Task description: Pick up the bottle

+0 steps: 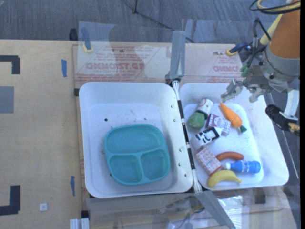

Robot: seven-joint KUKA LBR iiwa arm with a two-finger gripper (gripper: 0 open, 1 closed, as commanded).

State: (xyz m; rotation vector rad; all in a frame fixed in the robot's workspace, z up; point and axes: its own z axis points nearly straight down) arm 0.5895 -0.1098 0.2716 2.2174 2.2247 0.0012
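Observation:
The bottle [244, 166] is blue with a white cap and lies on its side near the front of the right bin [274, 151], between a sausage and a banana. My gripper [241, 93] hangs over the far right corner of that bin, well behind the bottle. Its two fingers stand spread apart with nothing between them, so it is open.
The right bin also holds an orange carrot [231, 116], a green vegetable [196, 120], a small can [205, 106], a black-and-white carton [207, 136], a pink box [208, 160], a sausage [229, 155] and a banana [224, 177]. A teal divided plate [137, 153] lies in the left bin [95, 104].

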